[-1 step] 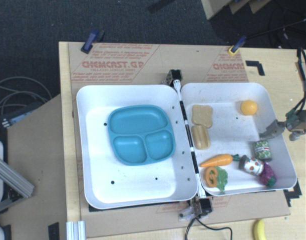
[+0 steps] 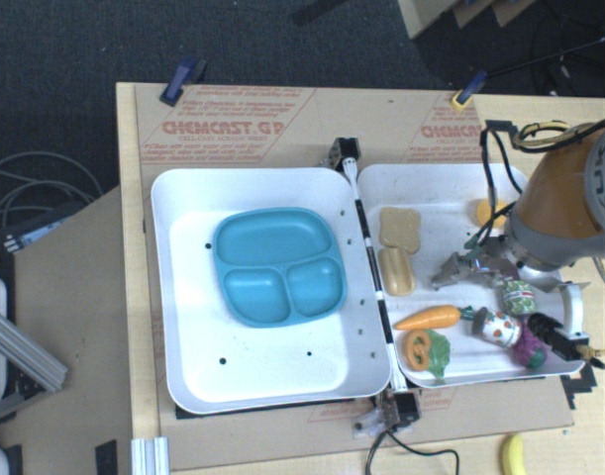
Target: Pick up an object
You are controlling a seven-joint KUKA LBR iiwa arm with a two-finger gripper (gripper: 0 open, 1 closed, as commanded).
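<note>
My gripper (image 2: pixel 458 261) hangs low over the middle of the right bin (image 2: pixel 441 183), its fingers spread open with nothing between them. Just left of it lie a tan bread slice (image 2: pixel 400 227) and a tan oblong roll (image 2: pixel 397 270). Below it lies an orange carrot (image 2: pixel 428 318), and at the bin's front left corner sits an orange and green vegetable piece (image 2: pixel 427 351). A small green-patterned toy (image 2: pixel 517 296) lies under the wrist. In front of that toy are a small bottle (image 2: pixel 494 327) and a purple toy (image 2: pixel 531 345). The arm partly hides a yellow piece (image 2: pixel 483 210).
The left bin (image 2: pixel 178 265) holds a blue divided plate (image 2: pixel 279 265). A dark divider rail (image 2: pixel 369 265) runs between the bins. The orange-banded arm (image 2: pixel 564 201) covers the right bin's right side. Black cables (image 2: pixel 495 156) loop over its far right corner.
</note>
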